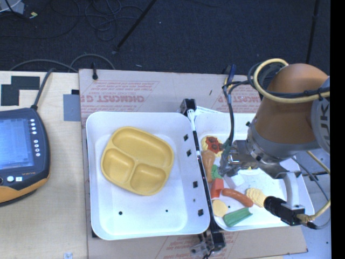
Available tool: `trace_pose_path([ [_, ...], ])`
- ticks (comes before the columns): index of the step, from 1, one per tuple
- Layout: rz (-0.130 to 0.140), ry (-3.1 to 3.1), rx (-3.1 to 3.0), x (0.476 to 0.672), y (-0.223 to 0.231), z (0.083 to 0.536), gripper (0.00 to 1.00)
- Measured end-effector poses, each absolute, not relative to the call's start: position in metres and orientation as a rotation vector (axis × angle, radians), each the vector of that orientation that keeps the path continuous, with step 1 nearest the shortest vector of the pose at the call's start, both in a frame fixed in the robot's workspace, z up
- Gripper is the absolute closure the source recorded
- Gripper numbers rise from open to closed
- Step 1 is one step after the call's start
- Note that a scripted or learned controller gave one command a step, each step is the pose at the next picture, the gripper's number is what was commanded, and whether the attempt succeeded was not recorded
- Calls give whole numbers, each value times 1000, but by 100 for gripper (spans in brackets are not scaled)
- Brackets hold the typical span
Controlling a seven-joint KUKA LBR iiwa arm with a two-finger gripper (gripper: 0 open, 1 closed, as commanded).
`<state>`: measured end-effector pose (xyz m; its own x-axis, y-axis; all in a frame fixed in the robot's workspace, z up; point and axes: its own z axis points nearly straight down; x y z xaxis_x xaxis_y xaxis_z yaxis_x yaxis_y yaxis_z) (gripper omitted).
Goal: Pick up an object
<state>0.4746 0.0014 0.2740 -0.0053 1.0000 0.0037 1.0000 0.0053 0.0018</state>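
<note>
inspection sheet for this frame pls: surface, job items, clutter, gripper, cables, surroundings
Surface: bench with two white bins side by side, left bin and right bin, on a cardboard sheet.
Job items: toy food in the right bin, among them a red sausage, a green piece, a corn cob and a carrot.
Clutter: yellow divided plate in the left bin.
Gripper: gripper low over the right bin's left side; finger state hidden, nothing seen held.
Cables: black cables on the dark floor behind; hoses looped at the arm's wrist.
Surroundings: teach pendant on the bench, far left.
</note>
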Motion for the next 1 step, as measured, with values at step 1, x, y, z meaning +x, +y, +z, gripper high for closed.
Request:
trace_pose_path([
  [1, -5, -2229, -2216, 476, 45, 346, 100],
])
